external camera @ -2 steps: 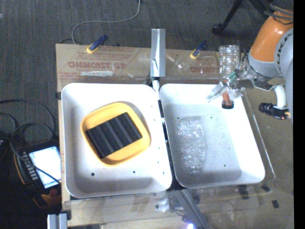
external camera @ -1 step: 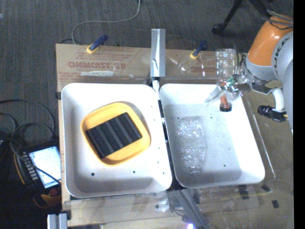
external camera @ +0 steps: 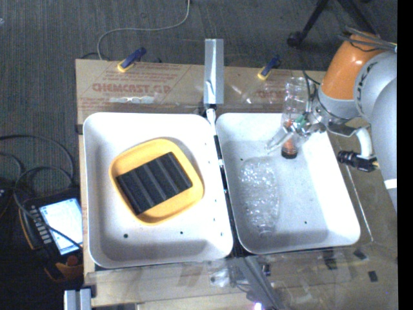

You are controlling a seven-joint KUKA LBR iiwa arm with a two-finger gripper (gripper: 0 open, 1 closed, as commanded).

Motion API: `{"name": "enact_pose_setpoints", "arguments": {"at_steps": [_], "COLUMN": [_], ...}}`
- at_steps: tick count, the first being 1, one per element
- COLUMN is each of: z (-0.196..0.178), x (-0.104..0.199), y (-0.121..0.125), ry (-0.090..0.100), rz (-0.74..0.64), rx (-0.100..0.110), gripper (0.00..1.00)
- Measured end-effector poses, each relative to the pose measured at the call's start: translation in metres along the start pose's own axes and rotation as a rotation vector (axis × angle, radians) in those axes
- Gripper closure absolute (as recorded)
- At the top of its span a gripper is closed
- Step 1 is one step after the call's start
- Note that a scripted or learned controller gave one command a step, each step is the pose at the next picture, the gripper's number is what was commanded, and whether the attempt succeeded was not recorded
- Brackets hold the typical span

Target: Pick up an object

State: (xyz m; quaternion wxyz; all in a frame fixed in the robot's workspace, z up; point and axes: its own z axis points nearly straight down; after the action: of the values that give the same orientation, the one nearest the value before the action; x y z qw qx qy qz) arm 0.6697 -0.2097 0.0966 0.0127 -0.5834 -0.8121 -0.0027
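- Yellow rounded tray with a black ribbed insert [external camera: 157, 180] is lying in the left white bin [external camera: 97, 237], roughly centred, with bare floor showing all round it.
- Clear crinkled plastic bottle [external camera: 259, 194] is lying lengthwise in the right white bin [external camera: 335, 218], left of centre, near the divider wall.
- Right half of that bin's floor is sitting open.
- Two-finger gripper [external camera: 292, 137] is hanging over the right bin's far part, just beyond the bottle's far end, above a small orange-brown item [external camera: 290, 151].
- Gripper state: cannot tell; fingertips are blurring into clear plastic.
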Motion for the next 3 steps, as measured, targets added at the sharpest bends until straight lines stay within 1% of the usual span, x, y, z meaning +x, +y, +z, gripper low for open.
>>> {"name": "enact_pose_setpoints", "arguments": {"at_steps": [1, 2, 3], "z": [-0.007, 0.001, -0.006], "x": [0.003, 0.022, 0.005], "y": [0.0, 0.005, -0.041], "ry": [0.002, -0.036, -0.019], "rz": [-0.002, 0.027, -0.048], "rx": [0.007, -0.005, -0.014], "gripper": [1.0, 1.0, 1.0]}}
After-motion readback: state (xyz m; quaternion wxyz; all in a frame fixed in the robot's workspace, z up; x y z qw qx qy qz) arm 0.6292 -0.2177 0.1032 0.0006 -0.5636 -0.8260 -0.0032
